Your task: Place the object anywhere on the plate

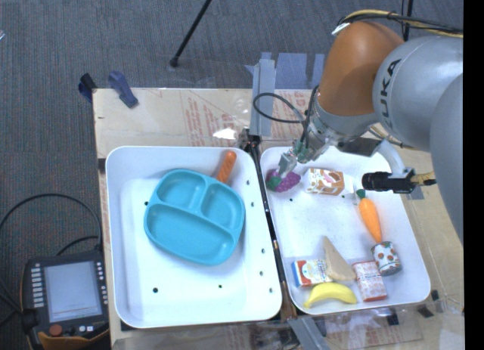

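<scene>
Gripper point(290, 165) over purple grapes point(284, 182), right bin point(412, 227) at 11 o'clock; finger state: cannot tell. Blue plate point(195, 216) in left bin bare. 0 placed; lift and transfer remain.

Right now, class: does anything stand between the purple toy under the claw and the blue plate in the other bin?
Only the two bins' adjoining rims lie between. The claw is at the purple toy; the blue plate lies leftward, an orange toy beside its upper edge.
</scene>
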Controlling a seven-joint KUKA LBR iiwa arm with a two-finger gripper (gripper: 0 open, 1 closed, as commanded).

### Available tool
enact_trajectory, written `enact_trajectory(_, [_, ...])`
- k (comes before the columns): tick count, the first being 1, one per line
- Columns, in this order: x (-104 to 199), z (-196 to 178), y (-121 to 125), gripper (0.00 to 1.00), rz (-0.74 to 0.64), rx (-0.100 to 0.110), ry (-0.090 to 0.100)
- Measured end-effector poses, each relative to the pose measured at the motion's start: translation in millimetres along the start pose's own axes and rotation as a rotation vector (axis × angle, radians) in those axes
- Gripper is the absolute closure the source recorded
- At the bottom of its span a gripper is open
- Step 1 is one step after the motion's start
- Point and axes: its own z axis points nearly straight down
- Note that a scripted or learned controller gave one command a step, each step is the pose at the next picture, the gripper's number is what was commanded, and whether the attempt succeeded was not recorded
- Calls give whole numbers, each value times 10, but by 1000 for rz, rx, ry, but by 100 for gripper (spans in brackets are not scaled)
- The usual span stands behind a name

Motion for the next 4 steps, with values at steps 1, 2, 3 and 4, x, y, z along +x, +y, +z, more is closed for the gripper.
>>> enact_trajectory(1, [84, 0, 61, 100, -181, 0, 1])
enact_trajectory(2, [790, -4, 327, 100, -512, -1, 1])
enact_trajectory(3, [786, -3, 324, 0, -511, -1, 1])
enact_trajectory(4, [776, -104, 332, 100, -507, -4, 0])
